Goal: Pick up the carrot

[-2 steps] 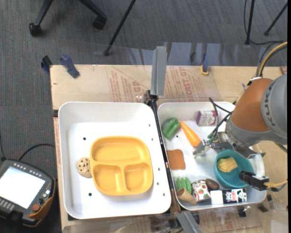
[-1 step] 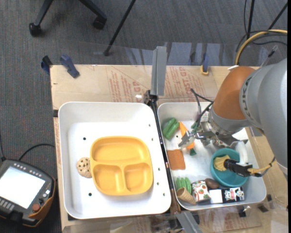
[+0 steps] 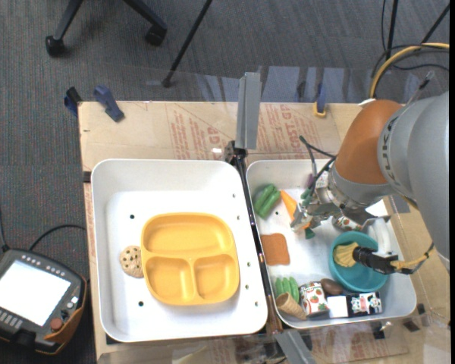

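Note:
The carrot is a small orange wedge lying in the upper left part of the right bin, just right of a green pepper. My gripper hangs low over the bin, directly to the right of the carrot and slightly nearer the front, close to or touching its lower end. The grey arm with its orange band comes in from the right and hides the bin's far right corner. Whether the carrot sits between the gripper's tips is unclear from this angle.
In the right bin lie a brown toast slice, a teal bowl holding a yellow item, green beans, a cone and small cartons. The left bin holds a yellow divided plate and a cookie.

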`<state>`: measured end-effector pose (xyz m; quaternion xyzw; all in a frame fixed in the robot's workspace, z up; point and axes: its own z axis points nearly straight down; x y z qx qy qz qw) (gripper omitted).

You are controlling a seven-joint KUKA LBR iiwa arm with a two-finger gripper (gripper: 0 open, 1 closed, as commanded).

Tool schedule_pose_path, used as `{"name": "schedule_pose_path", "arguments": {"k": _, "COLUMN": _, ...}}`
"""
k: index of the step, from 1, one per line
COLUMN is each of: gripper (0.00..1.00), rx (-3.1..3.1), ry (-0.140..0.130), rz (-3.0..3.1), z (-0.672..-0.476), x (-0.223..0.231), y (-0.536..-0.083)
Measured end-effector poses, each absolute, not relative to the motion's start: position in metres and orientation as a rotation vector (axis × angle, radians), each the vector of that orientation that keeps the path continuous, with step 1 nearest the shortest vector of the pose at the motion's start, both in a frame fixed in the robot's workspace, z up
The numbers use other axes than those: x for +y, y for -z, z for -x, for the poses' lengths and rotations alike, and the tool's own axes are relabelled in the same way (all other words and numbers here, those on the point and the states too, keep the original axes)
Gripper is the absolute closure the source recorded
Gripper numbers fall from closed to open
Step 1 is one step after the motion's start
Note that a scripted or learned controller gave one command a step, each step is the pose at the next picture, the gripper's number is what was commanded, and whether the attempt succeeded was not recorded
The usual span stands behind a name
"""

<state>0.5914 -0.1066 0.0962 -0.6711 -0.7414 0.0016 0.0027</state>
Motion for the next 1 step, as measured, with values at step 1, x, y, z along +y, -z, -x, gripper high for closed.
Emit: {"name": "schedule_pose_path", "arguments": {"k": 1, "gripper": 1.00, "rx": -2.331, "ry": 0.010, "rz": 2.119, "z": -0.6169, "x": -0.0727, "y": -0.2825}}
